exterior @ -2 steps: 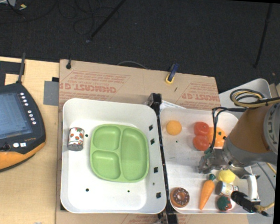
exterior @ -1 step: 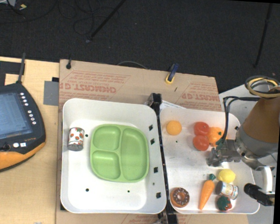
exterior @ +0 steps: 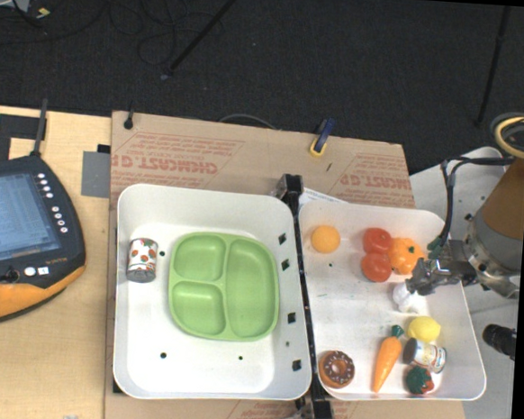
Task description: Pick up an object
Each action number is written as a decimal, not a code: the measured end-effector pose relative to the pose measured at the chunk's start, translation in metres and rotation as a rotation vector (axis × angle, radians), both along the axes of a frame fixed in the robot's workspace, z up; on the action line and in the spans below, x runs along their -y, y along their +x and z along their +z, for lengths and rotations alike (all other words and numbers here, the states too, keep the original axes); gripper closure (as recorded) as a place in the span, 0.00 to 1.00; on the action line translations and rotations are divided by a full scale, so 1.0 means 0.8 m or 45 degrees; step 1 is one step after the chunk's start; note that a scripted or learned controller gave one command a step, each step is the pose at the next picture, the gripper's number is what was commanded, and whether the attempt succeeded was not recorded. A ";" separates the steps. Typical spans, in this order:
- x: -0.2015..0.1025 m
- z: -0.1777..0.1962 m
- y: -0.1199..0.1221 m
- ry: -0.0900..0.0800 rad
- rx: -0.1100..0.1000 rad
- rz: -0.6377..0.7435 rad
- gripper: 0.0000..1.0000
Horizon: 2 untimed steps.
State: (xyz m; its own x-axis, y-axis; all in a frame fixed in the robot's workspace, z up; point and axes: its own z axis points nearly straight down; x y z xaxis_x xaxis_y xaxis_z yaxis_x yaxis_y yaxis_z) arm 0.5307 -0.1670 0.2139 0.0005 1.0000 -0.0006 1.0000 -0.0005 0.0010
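Two white bins sit side by side on cardboard. The left bin (exterior: 143, 348) holds a green tray (exterior: 224, 285) with three compartments, lying flat near the centre, and a small can (exterior: 141, 260) standing just beside the tray's left edge, apart from it.

The right bin (exterior: 343, 323) holds the loose items. An orange ball (exterior: 326, 239) lies alone near the upper left. Two tomatoes (exterior: 377, 254) sit touching each other in the upper middle, with an orange pepper (exterior: 405, 254) touching their right side. A white object (exterior: 409, 302) lies just below the pepper. Lower right: a lemon (exterior: 424, 329), a small jar (exterior: 429, 356) just below it, a carrot (exterior: 386, 360) lying nearly upright along the bin, and a dark red-and-green item (exterior: 419, 381) at the bottom corner. A donut (exterior: 336, 368) rests at the bin's front edge.

The gripper (exterior: 427, 273) hangs over the right bin's right side, just right of the pepper and directly above the white object. Whether it touches either cannot be told. The finger state cannot be told; nothing is seen between them.
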 end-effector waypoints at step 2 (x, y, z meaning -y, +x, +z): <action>-0.074 0.023 0.009 0.005 -0.005 0.008 1.00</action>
